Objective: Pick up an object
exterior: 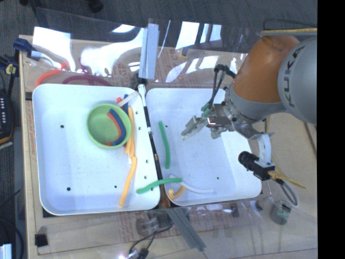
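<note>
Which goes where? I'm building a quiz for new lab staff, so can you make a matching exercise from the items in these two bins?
Things:
1. green bowl
2. upright green stick
3. gripper
4. curved green stick

Places:
A. over the right bin, nothing between its fingers
B. lying across the divider between both bins
C. in the left bin
D. in the right bin, near its left wall

Pairs: 1-C, 2-D, 3-A, 4-B

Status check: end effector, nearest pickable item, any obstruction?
End effector above right white bin, fingers spread, nothing between them. Nearest: long green flexible stick on bin floor to its left, untouched. Path clear.
</note>
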`<state>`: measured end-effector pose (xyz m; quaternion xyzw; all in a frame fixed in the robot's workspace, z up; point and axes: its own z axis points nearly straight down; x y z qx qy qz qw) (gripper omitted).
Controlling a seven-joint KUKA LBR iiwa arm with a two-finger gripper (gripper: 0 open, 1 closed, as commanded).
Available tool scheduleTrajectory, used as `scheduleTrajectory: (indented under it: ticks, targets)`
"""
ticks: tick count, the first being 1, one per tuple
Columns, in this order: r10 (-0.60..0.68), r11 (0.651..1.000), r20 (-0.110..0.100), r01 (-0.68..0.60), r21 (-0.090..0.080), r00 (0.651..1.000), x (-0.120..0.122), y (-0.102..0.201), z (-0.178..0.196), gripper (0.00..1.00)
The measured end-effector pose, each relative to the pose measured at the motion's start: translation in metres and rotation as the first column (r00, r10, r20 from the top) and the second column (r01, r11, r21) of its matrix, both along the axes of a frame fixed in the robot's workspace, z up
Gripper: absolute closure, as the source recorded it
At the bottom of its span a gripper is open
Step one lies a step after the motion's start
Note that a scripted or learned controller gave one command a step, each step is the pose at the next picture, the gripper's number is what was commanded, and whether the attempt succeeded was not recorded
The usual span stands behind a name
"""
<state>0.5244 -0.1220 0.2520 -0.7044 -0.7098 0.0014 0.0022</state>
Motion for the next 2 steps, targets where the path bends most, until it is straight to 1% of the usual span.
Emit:
scheduleTrajectory:
  ticks: [1, 2]
  targets:
    - [0.026, 1.0, -0.001, -0.026, -0.001, 1.0, 0.025, 0.017, -0.128, 0.0]
    - [-0.105, 0.994, 0.01, 0.105, -0.015, 0.994, 0.104, 0.019, -0.158, 0.0]
